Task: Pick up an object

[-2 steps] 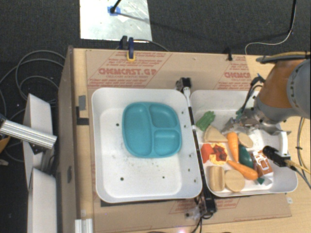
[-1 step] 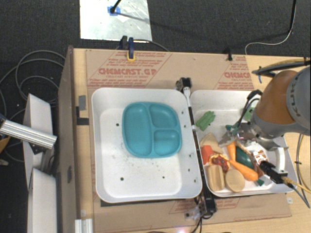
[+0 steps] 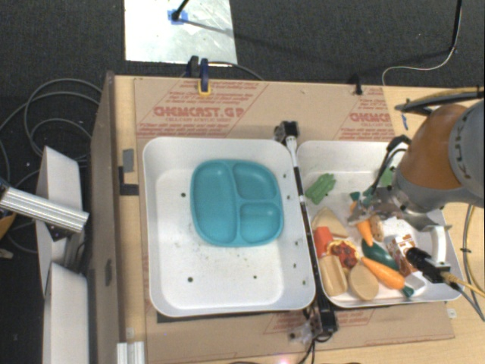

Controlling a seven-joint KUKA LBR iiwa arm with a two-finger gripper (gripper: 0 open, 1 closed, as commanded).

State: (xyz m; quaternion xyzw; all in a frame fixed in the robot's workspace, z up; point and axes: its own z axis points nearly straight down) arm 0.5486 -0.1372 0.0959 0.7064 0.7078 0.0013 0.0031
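- The gripper (image 3: 364, 205) hangs low over the right bin (image 3: 342, 155), near the middle of it; whether it is open or closed cannot be told from this angle
- Nothing can be made out between its tips
- A small orange carrot (image 3: 366, 230) lies just below the gripper in the view, close to it; whether they touch cannot be told
- A white packet with brown print (image 3: 399, 244) lies just beyond the carrot, to the lower right of the gripper
- A pale beige piece (image 3: 327, 220) and a red piece (image 3: 323, 240) lie to the gripper's lower left, near it
- A green piece (image 3: 319, 187) lies to the gripper's upper left, apart from the rest
- Farther below the gripper, a larger carrot with a teal top (image 3: 385, 271) lies slantwise beside two tan slices (image 3: 362, 283) at the bin's near wall
- The grey arm with its orange band (image 3: 428, 154) rises to the gripper's upper right
- Well to the gripper's left, the left bin (image 3: 168, 279) holds a teal divided plate (image 3: 236, 203)
- Both bins rest side by side on the surface (image 3: 227, 108), which is covered with printed cardboard
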